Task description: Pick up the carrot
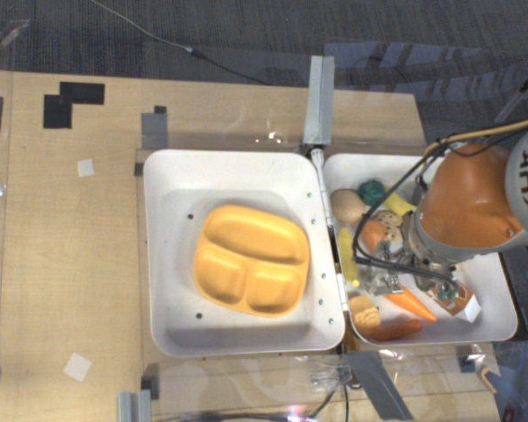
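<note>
The carrot [408,303] is an orange tapered piece lying in the right bin [496,320], near its front wall, pointing right. My gripper [389,278] hangs right over the pile, just left of and above the carrot's thick end, under the arm's orange band [468,202]. The wrist hides much of the fingers, and no object shows between them.
In the right bin around the gripper lie a beige egg-like piece [346,205], a green item [370,190], a yellow piece [396,204], a reddish sausage-like item [396,329] and a small packet [458,299]. The left bin [172,323] holds a yellow divided plate [251,259].
</note>
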Controlling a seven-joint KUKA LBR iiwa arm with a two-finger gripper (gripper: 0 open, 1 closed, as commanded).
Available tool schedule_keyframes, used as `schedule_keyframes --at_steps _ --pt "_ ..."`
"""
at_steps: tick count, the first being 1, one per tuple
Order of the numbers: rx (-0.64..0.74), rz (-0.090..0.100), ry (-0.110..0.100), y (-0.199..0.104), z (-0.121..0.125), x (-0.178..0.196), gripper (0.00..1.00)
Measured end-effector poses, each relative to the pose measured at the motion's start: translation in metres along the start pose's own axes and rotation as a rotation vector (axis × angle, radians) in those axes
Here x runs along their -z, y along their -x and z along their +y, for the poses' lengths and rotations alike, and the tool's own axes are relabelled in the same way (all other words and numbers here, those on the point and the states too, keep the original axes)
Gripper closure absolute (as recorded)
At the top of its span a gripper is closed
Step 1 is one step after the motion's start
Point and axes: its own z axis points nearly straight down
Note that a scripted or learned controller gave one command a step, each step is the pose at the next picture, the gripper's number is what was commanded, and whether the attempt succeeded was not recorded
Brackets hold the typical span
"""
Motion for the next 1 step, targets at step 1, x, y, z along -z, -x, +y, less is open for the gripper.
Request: schedule_keyframes --at_steps 1 --pt "0.225 0.005 0.002 -0.0145 -0.0420 -0.0111 1.00"
